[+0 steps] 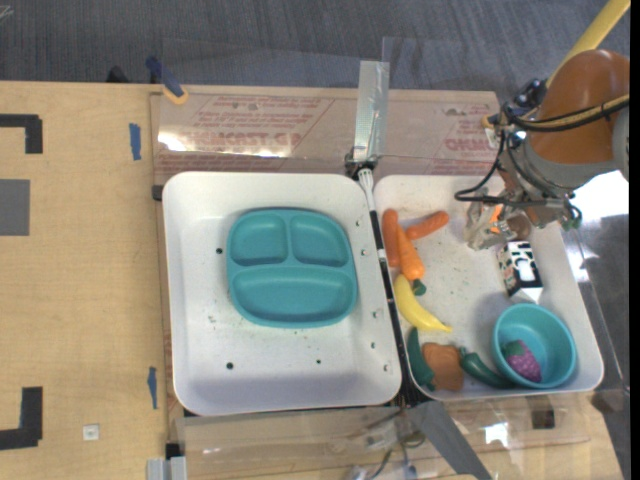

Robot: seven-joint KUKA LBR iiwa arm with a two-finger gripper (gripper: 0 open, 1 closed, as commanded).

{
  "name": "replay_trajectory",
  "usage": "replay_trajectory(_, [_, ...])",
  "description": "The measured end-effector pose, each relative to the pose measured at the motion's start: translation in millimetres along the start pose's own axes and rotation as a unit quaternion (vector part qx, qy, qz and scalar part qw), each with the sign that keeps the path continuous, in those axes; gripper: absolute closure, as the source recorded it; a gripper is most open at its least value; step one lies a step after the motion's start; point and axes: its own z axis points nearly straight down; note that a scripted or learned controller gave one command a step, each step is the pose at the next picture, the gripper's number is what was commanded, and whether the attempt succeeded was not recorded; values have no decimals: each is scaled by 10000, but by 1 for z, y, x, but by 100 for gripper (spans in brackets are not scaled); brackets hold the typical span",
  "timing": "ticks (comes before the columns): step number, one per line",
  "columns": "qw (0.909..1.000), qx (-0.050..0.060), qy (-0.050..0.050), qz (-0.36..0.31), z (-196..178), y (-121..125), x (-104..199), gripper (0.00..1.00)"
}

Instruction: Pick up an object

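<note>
Single fixed camera sat above bench (80, 268), looked down at slant, far side toward 12 o'clock. Range moderate: both bins whole in frame, left bin (190, 298) central, right bin (585, 358) toward 3 o'clock. Arm (585, 103) entered from 2 o'clock.

the left bin (190, 298) holds a teal divided plate (292, 266) at its centre. the right bin (585, 368) sits just beside it at 3 o'clock, the two touching along a shared edge. a clear panel (260, 128) with red print lies flat at 12 o'clock of the left bin. blue tape (134, 140) marks the wooden bench (70, 268) at 10 o'clock of that bin.
</note>
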Motion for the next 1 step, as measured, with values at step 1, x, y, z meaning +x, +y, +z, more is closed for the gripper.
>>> replay_trajectory(1, [9995,17,25,325,-136,-8,-4,100])
